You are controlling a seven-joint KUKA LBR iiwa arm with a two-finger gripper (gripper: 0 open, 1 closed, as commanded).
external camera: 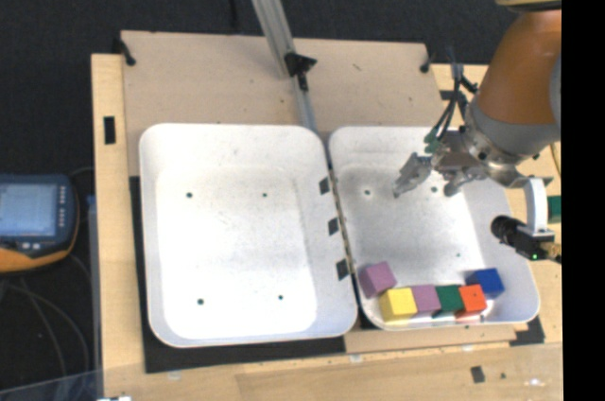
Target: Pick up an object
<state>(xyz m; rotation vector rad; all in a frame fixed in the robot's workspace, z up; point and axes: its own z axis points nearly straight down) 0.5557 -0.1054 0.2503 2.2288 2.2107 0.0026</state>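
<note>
Several small blocks lie along the near edge of the right bin [378,144]: a purple block [377,277], a yellow one [399,304], a mauve one [426,299], a green one [448,301], an orange one [471,299] and a blue one [486,281]. My gripper [431,183] hangs over the far half of that bin, well behind the blocks and apart from them. Its two fingers are spread open with nothing between them.
The left bin [236,229] sits beside the right one, with black clips along their shared edge. A slanted aluminium post [269,2] rises behind the bins. A small screen device [33,215] rests off the bench at the left.
</note>
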